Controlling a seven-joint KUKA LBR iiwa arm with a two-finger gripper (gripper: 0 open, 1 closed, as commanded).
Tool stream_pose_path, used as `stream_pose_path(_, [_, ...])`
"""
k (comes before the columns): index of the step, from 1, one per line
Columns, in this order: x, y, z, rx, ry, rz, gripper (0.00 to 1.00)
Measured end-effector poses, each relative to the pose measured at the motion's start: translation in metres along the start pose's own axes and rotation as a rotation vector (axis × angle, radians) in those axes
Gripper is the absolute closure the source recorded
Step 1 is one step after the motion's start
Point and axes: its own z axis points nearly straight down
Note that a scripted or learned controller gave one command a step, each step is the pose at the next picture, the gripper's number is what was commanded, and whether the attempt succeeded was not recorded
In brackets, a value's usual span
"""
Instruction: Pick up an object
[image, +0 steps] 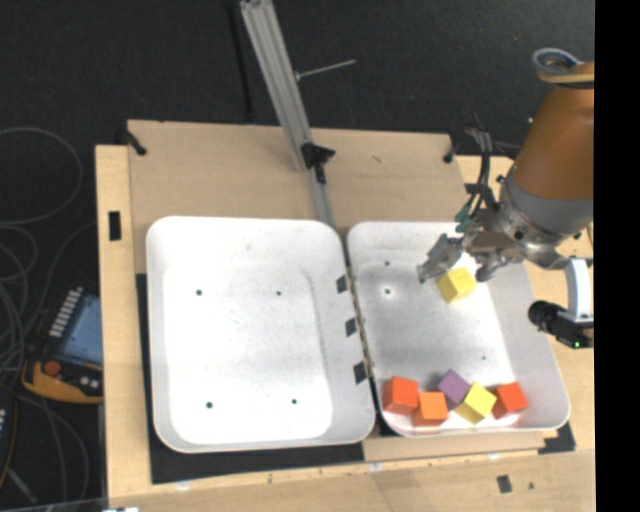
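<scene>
camera view: the gripper (462, 266) hangs over the right bin (400, 330), at its far part
gripper state: fingers spread to either side of a yellow cube (457, 284); it appears grasped between them, above the bin floor
other blocks: two orange (402, 393), a purple (455, 384), a yellow (479, 402) and a red (511, 397), clustered at the near rim
left bin (240, 330): beside it, on the same surface
risk: the cube sits tilted and low at the fingertips; a shallow hold could let it slip and fall back into the bin
</scene>
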Motion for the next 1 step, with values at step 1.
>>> stream_pose_path(1, [-0.0803, 0.0384, 0.0019, 0.001, -0.004, -0.001, 0.00])
